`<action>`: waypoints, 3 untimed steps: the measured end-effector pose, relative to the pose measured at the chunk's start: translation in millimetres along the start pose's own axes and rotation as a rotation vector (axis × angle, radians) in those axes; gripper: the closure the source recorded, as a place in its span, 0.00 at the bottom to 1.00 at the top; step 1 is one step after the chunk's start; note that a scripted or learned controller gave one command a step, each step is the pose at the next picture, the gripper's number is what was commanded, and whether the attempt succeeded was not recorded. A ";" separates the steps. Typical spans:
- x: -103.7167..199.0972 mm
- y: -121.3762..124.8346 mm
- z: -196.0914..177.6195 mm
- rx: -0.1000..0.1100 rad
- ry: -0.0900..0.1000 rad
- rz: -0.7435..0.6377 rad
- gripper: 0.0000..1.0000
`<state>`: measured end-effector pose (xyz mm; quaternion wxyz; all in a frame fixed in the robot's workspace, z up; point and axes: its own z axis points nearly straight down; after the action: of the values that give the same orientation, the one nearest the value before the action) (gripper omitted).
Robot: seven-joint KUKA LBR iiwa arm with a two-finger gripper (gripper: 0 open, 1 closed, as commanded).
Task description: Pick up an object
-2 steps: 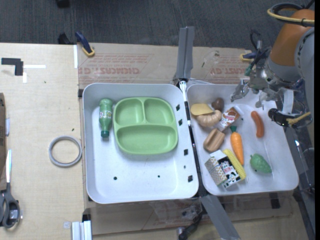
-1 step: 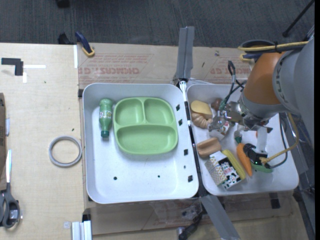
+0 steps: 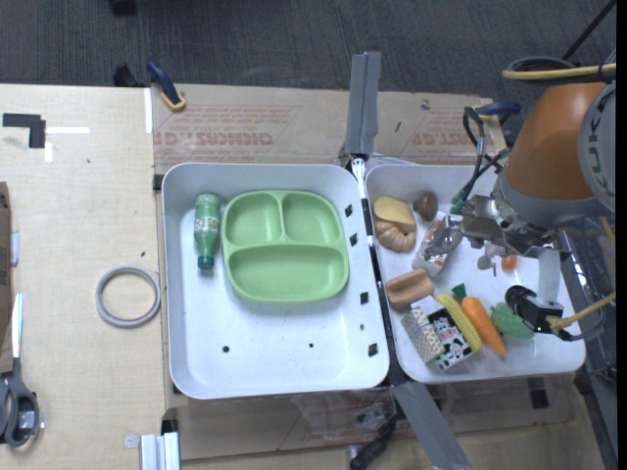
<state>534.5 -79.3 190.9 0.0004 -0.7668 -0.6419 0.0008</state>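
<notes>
Beside the divider between the two bins, on its right, the toy food lies heaped in the right bin (image 3: pixel 549 355) — and that heap is where any pick has to come from. The gripper (image 3: pixel 446 241) hangs low over the upper middle of that bin, a crinkled clear wrapper (image 3: pixel 436 253) right at its tip; whether it is open, closed or pinching the wrapper cannot be told from this slant. Judged as a step, the descent is the matter in hand: it would go best by settling on one well-separated piece, such as the bread roll (image 3: pixel 409 287) near the divider, rather than the tight cluster further down, where the banana (image 3: pixel 458 319), the carrot (image 3: pixel 483 325) and the patterned box (image 3: pixel 436 339) touch one another. A straight drop and a clean lift should keep neighbours from being dragged. Counted: one cheese wedge (image 3: pixel 393 210), one croissant (image 3: pixel 396 234), one brown round piece (image 3: pixel 425 204), one roll, one banana, one carrot, one box, one green leafy piece (image 3: pixel 509 321). Left of the divider, the left bin (image 3: pixel 274 360) holds one green divided plate (image 3: pixel 286 246) and one green bottle (image 3: pixel 206 229). Further left still, one tape ring (image 3: pixel 128 295) rests on the bench.
</notes>
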 end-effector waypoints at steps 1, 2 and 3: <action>-24.6 -4.9 96.0 -0.010 -0.002 -0.272 0.00; -97.3 -14.7 90.4 -0.038 -0.009 -0.259 0.00; -97.2 -22.8 85.6 -0.059 -0.014 -0.256 0.00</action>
<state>494.8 -171.1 105.5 -0.0264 -0.6783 -0.7342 -0.0127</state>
